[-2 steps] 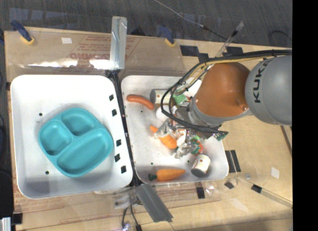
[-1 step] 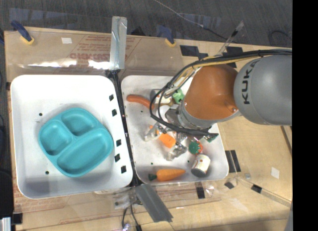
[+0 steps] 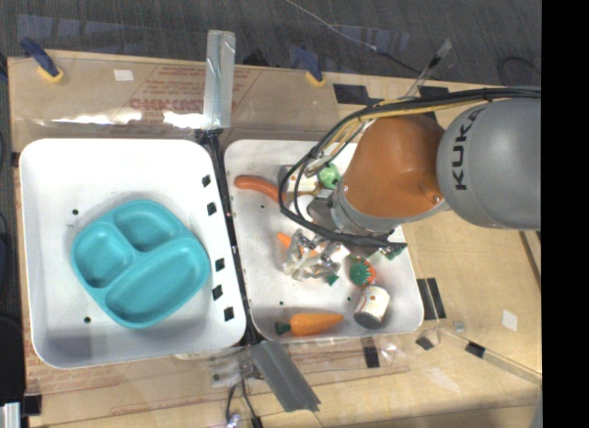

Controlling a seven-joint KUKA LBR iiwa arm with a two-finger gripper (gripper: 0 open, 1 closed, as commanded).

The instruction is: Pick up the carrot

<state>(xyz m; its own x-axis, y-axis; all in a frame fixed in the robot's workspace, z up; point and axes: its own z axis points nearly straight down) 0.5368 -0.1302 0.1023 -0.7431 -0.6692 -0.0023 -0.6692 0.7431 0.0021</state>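
Currently, the gripper [image 3: 311, 256] hangs over the middle of the right bin [image 3: 262, 233], below the orange band [image 3: 391, 168] of the grey arm [image 3: 488, 164], which enters from the right. Whether the gripper is open or closed cannot be determined: its lower end appears as a cluttered metallic mass, and no object can be seen held in it.

The carrot [image 3: 311, 324] lies below the gripper, close to the near wall of the right bin, on its side with the green top pointing left. It is separate from the gripper.

To the lower right of the gripper, a small white cylinder [image 3: 372, 306] rests just right of the carrot's tip. A small red-and-green item [image 3: 362, 271] sits immediately right of the gripper. A curved orange piece [image 3: 256, 184] lies above and to the left of the gripper, near the far wall. A green round object [image 3: 328, 177] shows above the gripper, beside the cables [image 3: 304, 173].

Well to the left of the gripper, the left bin [image 3: 55, 168] contains a teal divided plate [image 3: 138, 260].
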